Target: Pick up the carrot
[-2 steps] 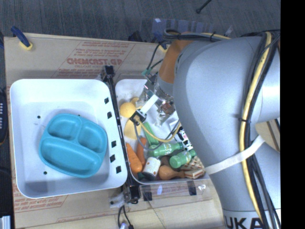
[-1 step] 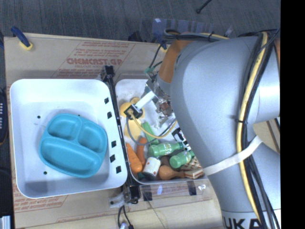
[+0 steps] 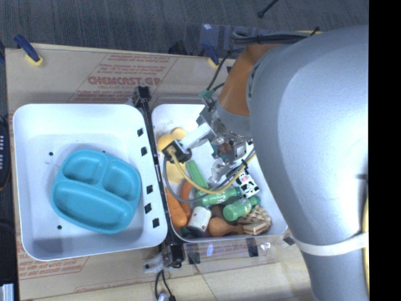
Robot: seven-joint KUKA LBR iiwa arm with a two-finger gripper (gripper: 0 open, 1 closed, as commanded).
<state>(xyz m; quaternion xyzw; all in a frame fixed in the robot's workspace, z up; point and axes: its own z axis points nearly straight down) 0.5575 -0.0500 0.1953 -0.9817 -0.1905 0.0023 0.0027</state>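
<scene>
Over the right bin [image 3: 164,115], arm [image 3: 313,137] bent down, jaws [image 3: 220,168] state unclear, above carrot [image 3: 177,211]

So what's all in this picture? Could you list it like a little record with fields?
left bin: holds a blue divided plate
right bin: crowded with toy food
carrot: orange, lying by the bin's left wall, near the front
other items: green toy vegetables, a yellow piece
arm: grey, reaching in from the right over the right bin
gripper: low over the pile, right of the carrot; grip unclear
</scene>
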